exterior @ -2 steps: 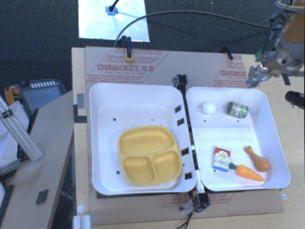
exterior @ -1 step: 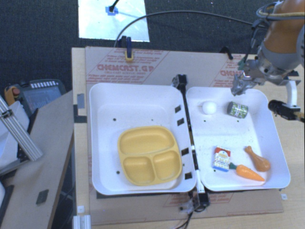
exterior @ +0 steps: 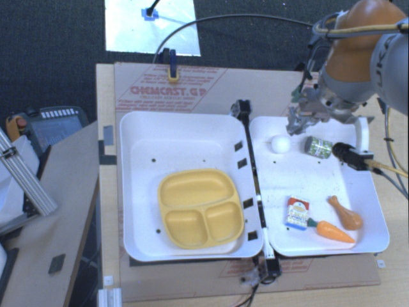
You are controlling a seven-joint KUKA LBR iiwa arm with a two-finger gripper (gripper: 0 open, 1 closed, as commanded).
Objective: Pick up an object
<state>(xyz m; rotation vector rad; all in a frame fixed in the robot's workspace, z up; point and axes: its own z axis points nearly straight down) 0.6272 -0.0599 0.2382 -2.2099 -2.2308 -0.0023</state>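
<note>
Nearest the camera, in the right bin (exterior: 383,235): carrot (exterior: 331,231) lying along the near wall, chicken drumstick (exterior: 346,213) just beside it to the right, small red-and-white carton (exterior: 297,212) just left of the carrot's green end. Left bin (exterior: 137,171) holds a yellow divided tray (exterior: 199,207), three compartments, nothing in them. Far end of the right bin: white ball (exterior: 280,144) and a small green-labelled can (exterior: 318,148) on its side, close together but apart. Gripper (exterior: 298,124) hangs over the far wall of the right bin, above and between ball and can, tips near the ball but not plainly touching. How wide it stands I cannot tell, and nothing shows in its grasp. Judgement: task at the approach stage; no object lifted, all five resting on the bin floor. Left to do: descend, close on one piece, likely ball or can, and raise it clear.
</note>
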